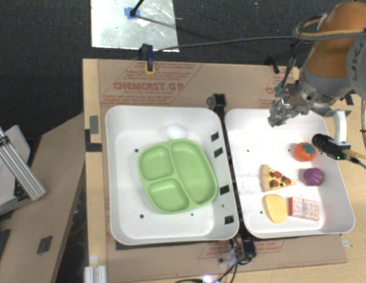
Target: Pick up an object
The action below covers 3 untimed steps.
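Writing: red "CHEMCAST GP" on board (pixel 148 86) under bins.
End effector (pixel 278 114): over right bin (pixel 247 135) back edge; grip state unreadable.
Objects: tomato (pixel 305 151), purple ball (pixel 313 176), pizza slice (pixel 274 178), yellow piece (pixel 276 208), red-white packet (pixel 304 209), all nearer camera than end effector.
Room: bare floor along right bin's left side.
Left bin (pixel 121 158): green 3-part tray (pixel 177 176).

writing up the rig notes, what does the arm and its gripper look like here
The arm has a rounded orange band above a grey wrist section, with thin dark cables looping around it. Its gripper is a small grey metal assembly with a bluish-green spot on its side. A white piece and a black cylindrical part hang beside the wrist.
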Motion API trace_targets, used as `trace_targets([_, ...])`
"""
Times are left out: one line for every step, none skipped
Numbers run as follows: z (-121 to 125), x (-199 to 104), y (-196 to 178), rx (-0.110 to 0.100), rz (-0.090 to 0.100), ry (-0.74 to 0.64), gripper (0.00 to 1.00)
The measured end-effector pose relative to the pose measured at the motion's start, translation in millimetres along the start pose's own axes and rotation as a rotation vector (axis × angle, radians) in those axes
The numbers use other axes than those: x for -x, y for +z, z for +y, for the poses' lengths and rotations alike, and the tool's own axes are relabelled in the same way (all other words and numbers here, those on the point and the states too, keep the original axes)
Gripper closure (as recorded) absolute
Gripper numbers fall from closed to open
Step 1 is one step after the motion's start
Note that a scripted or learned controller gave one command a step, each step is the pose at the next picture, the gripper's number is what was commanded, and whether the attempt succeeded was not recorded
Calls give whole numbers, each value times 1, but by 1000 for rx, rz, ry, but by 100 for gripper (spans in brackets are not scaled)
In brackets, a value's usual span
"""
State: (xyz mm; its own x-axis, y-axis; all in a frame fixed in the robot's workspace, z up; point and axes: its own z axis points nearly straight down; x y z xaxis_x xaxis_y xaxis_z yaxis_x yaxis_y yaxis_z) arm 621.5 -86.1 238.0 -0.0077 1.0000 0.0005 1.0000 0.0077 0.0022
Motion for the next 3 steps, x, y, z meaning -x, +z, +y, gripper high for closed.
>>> trace_targets([-3, -51, 11, -1, 0, 0, 100])
trace_targets([-9, -110, 18, -1, 1, -1, 100])
trace_targets([-28, -161, 9, -2, 2, -2, 100])
